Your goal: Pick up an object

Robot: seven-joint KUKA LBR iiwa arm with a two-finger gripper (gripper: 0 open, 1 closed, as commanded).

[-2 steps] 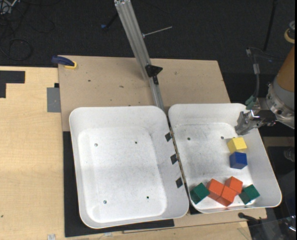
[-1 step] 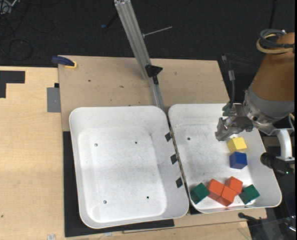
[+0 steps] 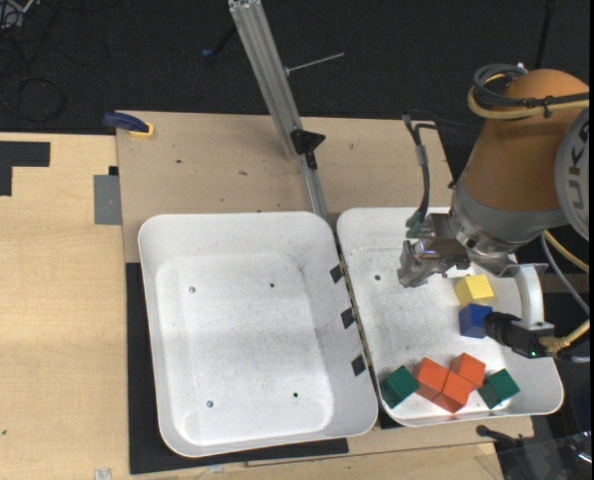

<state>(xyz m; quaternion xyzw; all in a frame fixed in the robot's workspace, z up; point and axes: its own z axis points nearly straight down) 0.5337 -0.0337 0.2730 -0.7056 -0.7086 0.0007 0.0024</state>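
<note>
My gripper (image 3: 414, 273) hangs over the upper middle of the right bin (image 3: 387, 313), under the arm's orange band. Just to its right lie a yellow block (image 3: 474, 288) and, below that, a blue block (image 3: 474, 320). Near the bin's front edge sit a green block (image 3: 399, 384), two orange blocks (image 3: 435, 378) (image 3: 466, 370) touching each other, and a second green block (image 3: 498, 387). No block shows between the fingers.
The left bin (image 3: 242, 333) lies beside the right one, with black clips (image 3: 346, 316) along the shared rim. A slanted aluminium rail (image 3: 274, 78) rises behind the bins. A black cable connector (image 3: 512, 333) hangs by the blue block.
</note>
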